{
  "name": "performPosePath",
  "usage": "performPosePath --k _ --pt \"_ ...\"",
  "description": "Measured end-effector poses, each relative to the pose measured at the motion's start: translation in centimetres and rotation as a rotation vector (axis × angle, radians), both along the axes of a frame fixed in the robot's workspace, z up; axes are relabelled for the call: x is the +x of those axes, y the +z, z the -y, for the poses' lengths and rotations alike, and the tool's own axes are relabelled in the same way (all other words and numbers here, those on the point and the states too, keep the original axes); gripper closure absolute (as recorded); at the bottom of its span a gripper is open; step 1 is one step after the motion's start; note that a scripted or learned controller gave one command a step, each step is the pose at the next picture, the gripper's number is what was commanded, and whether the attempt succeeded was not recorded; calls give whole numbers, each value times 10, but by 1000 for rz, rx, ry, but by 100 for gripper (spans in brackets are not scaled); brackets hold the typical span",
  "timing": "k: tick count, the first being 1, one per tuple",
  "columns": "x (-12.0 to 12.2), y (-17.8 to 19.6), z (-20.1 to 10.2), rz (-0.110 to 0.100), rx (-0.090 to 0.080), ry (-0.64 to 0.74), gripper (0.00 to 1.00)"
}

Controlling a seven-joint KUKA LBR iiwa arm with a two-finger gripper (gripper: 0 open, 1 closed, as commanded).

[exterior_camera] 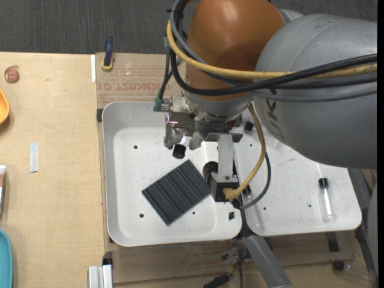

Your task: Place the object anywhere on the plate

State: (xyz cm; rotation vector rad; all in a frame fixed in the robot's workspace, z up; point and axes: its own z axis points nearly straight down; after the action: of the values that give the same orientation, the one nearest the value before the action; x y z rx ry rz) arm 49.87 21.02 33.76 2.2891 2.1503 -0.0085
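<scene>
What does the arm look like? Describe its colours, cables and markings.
The arm is smooth grey, with a glossy rounded orange band above the wrist. A yellow cable and thinner black cables loop around that band. The gripper beneath is bare silvery metal. No markings are legible.

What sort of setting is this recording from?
Likely a robotics lab test bench: a grey-and-orange arm hangs over two white bins, the left bin holding a black ribbed slab, the right bin a clear vial.
</scene>
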Motion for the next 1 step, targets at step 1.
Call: performPosePath --k 1 --pt "52 -16 32 0 1 145 100"
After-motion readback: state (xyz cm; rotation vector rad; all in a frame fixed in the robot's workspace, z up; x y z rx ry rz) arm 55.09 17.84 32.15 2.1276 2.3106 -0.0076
